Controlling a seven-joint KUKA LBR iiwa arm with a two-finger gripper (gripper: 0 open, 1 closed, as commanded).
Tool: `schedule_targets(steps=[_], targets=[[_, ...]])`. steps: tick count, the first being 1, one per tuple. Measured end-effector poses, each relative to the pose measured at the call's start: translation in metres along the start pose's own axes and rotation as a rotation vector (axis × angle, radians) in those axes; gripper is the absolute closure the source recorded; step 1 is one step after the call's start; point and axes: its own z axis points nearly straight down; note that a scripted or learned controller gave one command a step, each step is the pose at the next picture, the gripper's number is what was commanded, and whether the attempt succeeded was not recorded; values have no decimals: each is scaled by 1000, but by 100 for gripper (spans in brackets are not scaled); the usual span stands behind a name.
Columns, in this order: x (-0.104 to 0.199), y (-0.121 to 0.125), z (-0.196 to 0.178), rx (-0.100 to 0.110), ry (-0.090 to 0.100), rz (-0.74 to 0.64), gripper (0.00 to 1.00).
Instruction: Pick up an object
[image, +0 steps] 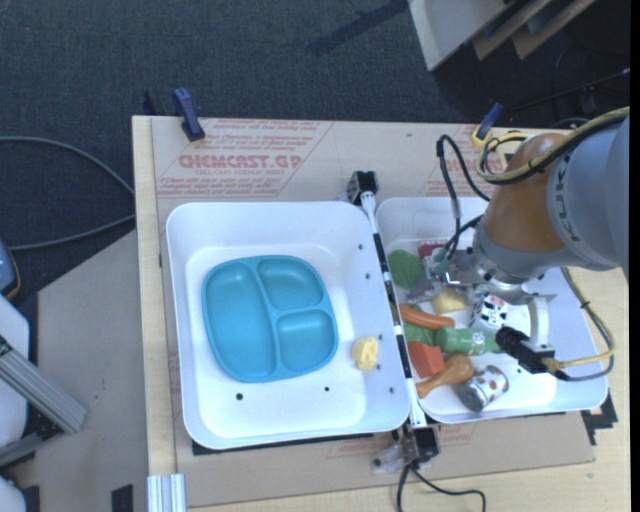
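Observation:
My gripper hangs low over the middle of the right bin, under the grey and orange wrist. Beneath and around it lies a heap of toy food: a green piece, a pale yellow piece, an orange carrot, a red block, a green bottle-like piece, a brown-orange piece, a silver can and a white spotted die. The gripper is right above the yellow piece and the die. Nothing shows as lifted.
The left bin holds a blue divided plate and a small yellow object near its right wall. Black cables trail over the right bin's front. A divider rail separates the bins.

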Motion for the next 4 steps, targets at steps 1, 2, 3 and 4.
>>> schedule_targets(steps=[1,2,3,4], targets=[[1,29,0,-2,0,-1,0],[-2,98,-1,-2,-1,-2,0],[-1,98,-11,-4,-3,-3,100],[64,50,-101,-1,1,-2,100]])
